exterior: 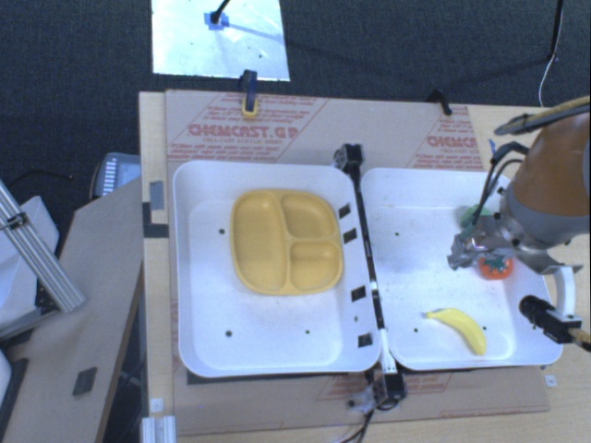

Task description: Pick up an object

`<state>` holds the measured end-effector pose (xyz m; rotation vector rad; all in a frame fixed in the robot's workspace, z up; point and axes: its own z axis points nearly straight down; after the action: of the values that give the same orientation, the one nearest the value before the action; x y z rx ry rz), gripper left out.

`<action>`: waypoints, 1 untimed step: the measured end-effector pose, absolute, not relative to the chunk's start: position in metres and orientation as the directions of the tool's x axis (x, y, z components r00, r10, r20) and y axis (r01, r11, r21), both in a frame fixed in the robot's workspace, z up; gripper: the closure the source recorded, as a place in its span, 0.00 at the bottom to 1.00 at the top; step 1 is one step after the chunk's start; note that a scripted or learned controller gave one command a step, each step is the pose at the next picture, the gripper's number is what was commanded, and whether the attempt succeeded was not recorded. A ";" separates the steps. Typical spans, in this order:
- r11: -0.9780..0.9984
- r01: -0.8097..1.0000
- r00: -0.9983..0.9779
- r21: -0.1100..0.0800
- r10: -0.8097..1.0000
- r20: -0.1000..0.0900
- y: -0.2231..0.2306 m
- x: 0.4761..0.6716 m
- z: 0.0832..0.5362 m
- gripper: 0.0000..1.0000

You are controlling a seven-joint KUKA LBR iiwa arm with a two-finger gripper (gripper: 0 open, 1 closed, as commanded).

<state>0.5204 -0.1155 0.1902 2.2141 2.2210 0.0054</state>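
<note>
Banana (459, 328): yellow, lying loose on the floor of the right bin (406, 247), lower right of the frame, stem end pointing left, apart from the gripper.

Tomato (496, 266): small orange-red thing with a green top, right bin, right of centre, above and to the right of the banana. It sits just beside the gripper, partly covered by it; whether the two touch I cannot tell.

Green item (472, 215): a small green scrap showing at the arm's left edge, upper part of the right bin; too hidden to name.

Gripper (464, 251): grey metal, low over the right bin, left of the tomato. From where I stand I cannot tell its state; nothing is plainly seen held in it.

Arm (554, 178): enters from the right edge of the frame, orange band above a grey wrist, cables running alongside.

Plate (284, 241): yellow, three compartments, lying flat in the middle of the left bin (199, 340).

Bins: two shallow white trays side by side, meeting along a black divider (363, 266) down the centre of the frame.

Board (305, 123): brown sheet with red lettering under both bins, held by a yellow clamp (249, 95) at the upper edge.

Sheet (220, 24): pale square on the dark floor, upper left of the frame.
</note>
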 end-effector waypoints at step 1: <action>0.004 1.000 -0.004 0.004 1.000 -0.001 -0.116 0.522 0.214 1.00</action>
<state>0.5218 -0.1158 0.2140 2.2143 2.2231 0.0037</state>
